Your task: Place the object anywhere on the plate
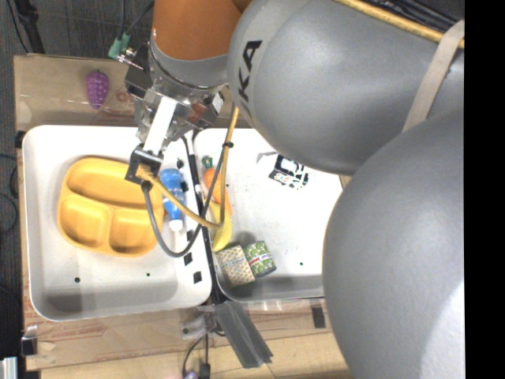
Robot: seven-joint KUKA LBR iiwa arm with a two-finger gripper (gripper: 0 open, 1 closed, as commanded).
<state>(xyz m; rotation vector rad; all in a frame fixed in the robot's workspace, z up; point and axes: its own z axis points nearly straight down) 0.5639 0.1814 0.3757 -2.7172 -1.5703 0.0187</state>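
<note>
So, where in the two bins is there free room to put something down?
The left bin has bare floor between the yellow plate and its near wall. The right bin is bare between the black-and-white card and the small packets. It is crowded along the wall between the bins, around the blue-and-white object.

So the bench (59, 105) is a brownish, wood-looking top with two white bins sat right on it, side by side and pretty much touching down the middle: left bin (35, 235) and right bin (316, 235). There's also a little purple grape bunch (97, 88) lying on the bare bench, just past the left bin's top edge.
</note>
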